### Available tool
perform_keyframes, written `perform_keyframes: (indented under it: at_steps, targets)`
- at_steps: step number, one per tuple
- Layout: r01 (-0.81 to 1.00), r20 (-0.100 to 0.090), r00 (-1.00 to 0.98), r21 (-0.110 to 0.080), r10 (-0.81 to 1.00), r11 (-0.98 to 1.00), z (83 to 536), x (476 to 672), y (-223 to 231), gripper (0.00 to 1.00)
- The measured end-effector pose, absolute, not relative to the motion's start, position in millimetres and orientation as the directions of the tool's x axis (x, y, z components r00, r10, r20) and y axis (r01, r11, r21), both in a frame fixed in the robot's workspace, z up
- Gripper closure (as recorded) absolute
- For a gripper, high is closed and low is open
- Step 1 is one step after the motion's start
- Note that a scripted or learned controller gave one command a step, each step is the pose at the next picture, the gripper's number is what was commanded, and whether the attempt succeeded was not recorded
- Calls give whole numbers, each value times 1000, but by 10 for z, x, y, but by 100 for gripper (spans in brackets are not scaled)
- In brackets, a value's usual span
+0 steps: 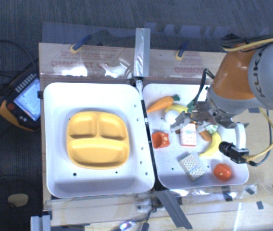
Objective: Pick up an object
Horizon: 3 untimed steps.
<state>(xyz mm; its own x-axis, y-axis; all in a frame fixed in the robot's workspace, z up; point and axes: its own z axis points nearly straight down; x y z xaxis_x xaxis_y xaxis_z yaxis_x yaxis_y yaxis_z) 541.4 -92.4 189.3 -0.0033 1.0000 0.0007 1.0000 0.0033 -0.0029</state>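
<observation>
My gripper sits low in the right bin, centre-right of frame, over the small red-and-white carton; can't tell how it's set. No pick yet as I judge it: carton, carrot, banana and tomato all lie in that bin.

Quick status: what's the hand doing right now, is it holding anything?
Hand: low in the right white bin, over the small pink-and-white carton; cannot tell whether it is open, closed or gripping anything.
</observation>
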Motion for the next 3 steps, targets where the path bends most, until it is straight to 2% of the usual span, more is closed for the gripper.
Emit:
perform_keyframes:
  at_steps: [1, 2, 3]
  targets:
    - [998, -2, -69, -1, 998, 69, 972, 5960, -1148, 0]
    - [992, -6, -127, 17, 992, 127, 919, 5402, -1210, 0]
    - [990, -10, -139, 22, 990, 139, 922, 5198, -1162, 0]
